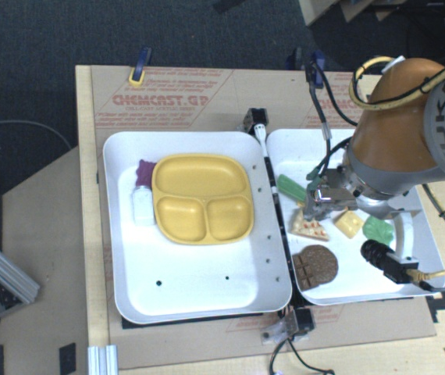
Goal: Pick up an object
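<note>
Brown cookie (pixel 316 265) lies flat; jaws (pixel 314 209) above pizza slice (pixel 310 226), grip unclear.

Gripper (pixel 316 207) low over right bin (pixel 328 289), yellow tray (pixel 203 198) in left bin (pixel 199 299)

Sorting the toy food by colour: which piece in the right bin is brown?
The round waffle-patterned cookie, at the right bin's near-left corner. The other pieces are green, yellow or pizza-coloured.
</note>
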Action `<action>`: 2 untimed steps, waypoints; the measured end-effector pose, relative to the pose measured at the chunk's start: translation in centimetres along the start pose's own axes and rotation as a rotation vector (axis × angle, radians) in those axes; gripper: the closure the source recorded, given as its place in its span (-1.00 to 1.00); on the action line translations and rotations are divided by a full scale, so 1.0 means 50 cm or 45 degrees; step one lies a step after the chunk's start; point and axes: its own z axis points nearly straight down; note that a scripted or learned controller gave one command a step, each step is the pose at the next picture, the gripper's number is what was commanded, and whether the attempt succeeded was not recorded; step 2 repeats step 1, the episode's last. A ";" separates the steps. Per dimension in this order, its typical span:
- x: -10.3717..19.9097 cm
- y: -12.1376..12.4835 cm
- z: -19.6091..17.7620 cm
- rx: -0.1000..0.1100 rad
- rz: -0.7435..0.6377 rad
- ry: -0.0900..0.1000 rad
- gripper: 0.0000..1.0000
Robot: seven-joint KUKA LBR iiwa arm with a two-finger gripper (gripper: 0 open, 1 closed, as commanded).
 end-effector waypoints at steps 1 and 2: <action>-0.014 -0.004 -0.003 -0.002 0.002 0.000 1.00; -0.014 -0.004 -0.003 -0.002 0.002 0.000 1.00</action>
